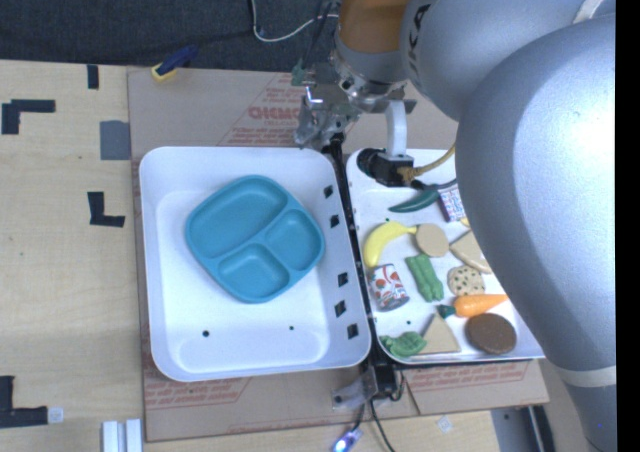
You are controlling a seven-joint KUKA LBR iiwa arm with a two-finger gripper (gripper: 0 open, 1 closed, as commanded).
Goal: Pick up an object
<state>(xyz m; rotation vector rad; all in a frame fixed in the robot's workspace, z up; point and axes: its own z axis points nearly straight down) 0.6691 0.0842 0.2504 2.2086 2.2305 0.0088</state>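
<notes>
Camera view: stock of two bins, arm parked above the divide

Camera view, one frame. Arm: one, grey with orange band, entering from the right and covering much of the right side. Its gripper [322, 125] sits at upper centre, just above the top end of the seam between the bins; the tip is lost in cables and brackets, so how far it is open cannot be told, and nothing can be seen in its grasp.

Left bin [160, 240], centre-left: one blue divided plate [255, 237], three compartments, lying flat and slightly turned, apart from every wall.

Right bin [370, 250], partly under the arm: toy food, loosely scattered, probably to offer many pick targets.
- banana [384, 237], one, by the left wall
- green pepper or chilli [412, 203], one
- green pod [425, 277], one
- small red-and-white packet [388, 287], one
- carrot [475, 305], one
- cookie [464, 280], one
- brown round disc [491, 333], one
- pale round pieces, two
- leafy green piece [403, 345], one, lower corner

Candidates for picking all lie below the gripper; none is lifted yet.
</notes>
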